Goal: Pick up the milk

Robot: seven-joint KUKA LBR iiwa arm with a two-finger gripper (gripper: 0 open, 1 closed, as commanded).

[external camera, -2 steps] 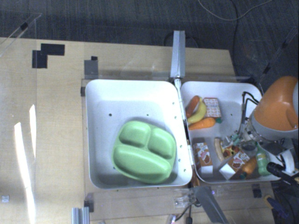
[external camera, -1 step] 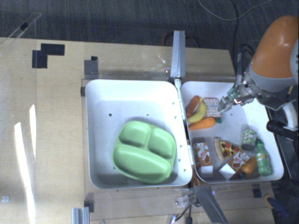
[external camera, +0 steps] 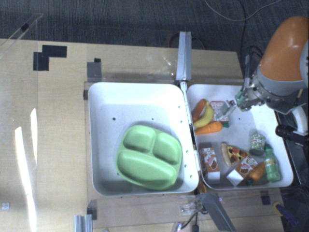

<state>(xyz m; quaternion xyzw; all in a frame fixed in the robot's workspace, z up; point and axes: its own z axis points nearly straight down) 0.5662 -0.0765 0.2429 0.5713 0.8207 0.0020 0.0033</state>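
A small white carton with red and green print, which looks like the milk point(external camera: 218, 109), lies at the back of the right bin point(external camera: 287, 180), beside a banana point(external camera: 205, 116) and a carrot point(external camera: 209, 127). My gripper point(external camera: 232, 106) reaches in from the right and hangs low at the carton's right edge. Whether it touches the carton is too small to tell. The grey wrist and orange band point(external camera: 288, 50) rise behind it at the right edge of the view.
In the front of the right bin lie a brown-and-white carton point(external camera: 209, 159), a pizza slice point(external camera: 233, 153), another small carton point(external camera: 247, 166), a green bottle point(external camera: 271, 166) and a small can point(external camera: 258, 140). A green divided plate point(external camera: 150, 156) sits in the left bin point(external camera: 104, 129).
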